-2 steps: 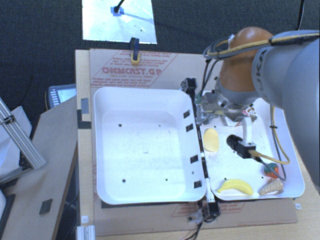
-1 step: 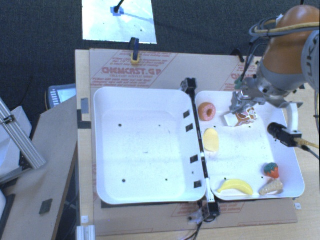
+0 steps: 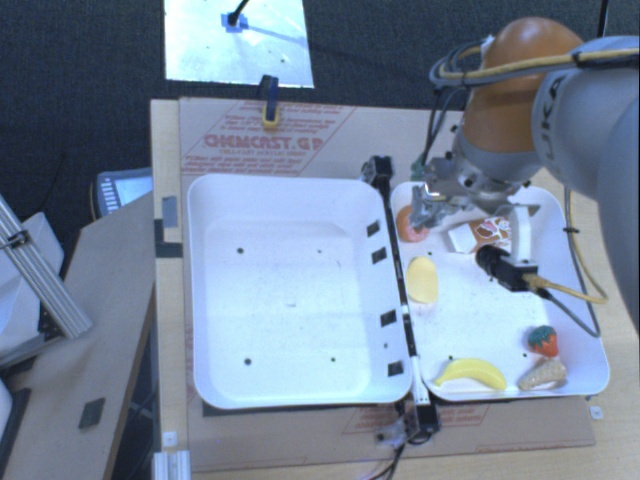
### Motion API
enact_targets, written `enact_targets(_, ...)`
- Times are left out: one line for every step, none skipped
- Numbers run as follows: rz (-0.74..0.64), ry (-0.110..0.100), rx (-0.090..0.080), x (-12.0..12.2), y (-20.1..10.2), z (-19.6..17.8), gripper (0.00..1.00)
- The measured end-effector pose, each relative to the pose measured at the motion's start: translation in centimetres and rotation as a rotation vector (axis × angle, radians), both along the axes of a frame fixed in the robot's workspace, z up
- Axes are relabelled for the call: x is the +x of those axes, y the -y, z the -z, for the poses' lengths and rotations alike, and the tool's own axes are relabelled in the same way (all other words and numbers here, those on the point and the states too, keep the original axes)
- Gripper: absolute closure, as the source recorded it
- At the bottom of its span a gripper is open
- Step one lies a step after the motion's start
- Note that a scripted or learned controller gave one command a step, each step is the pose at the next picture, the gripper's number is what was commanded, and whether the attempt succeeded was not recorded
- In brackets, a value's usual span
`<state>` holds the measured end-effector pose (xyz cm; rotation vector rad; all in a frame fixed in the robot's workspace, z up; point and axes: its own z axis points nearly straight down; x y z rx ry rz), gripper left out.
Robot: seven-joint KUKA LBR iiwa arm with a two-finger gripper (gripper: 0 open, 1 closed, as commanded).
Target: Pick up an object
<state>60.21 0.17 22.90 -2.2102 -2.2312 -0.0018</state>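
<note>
Hovering low over the far-left corner of the right bin (image 3: 480, 313), your gripper (image 3: 428, 206) sits just above a round orange piece (image 3: 408, 225), and that looks like the pick on offer. You can't tell from here whether the claw is open or closed; the wrist housing covers it, and nothing visibly sits in its grasp.

Now the risks. The orange piece lies tight against the bin wall and the dividing rim, so a descent slightly off line could strike the rim instead of straddling the piece. It looks rounded too, so a pinch off centre may squirt it sideways. A white and orange packet (image 3: 487, 234) lies just beside it, close enough to get nudged or caught along with it. The pale yellow piece (image 3: 423, 280) and the banana (image 3: 473, 373) are further towards you, out of trouble.

Underfoot, both bins are smooth, shallow white plastic, so loose items will likely slide. The left bin (image 3: 290, 288) butts up against the right one, with black clips (image 3: 380, 256) along the join. Both rest on a printed cardboard sheet (image 3: 320, 133) over a pale bench (image 3: 120, 308), dark floor (image 3: 80, 68) all around and a shiny square panel (image 3: 238, 28) beyond.
</note>
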Motion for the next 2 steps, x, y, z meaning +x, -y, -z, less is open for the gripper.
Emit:
enact_targets(0.0, 0.004, 0.0, -0.7, -5.0, -4.1, 1.0)
enact_targets(-0.004, 0.003, 0.003, -2.3, -13.6, -6.8, 1.0)
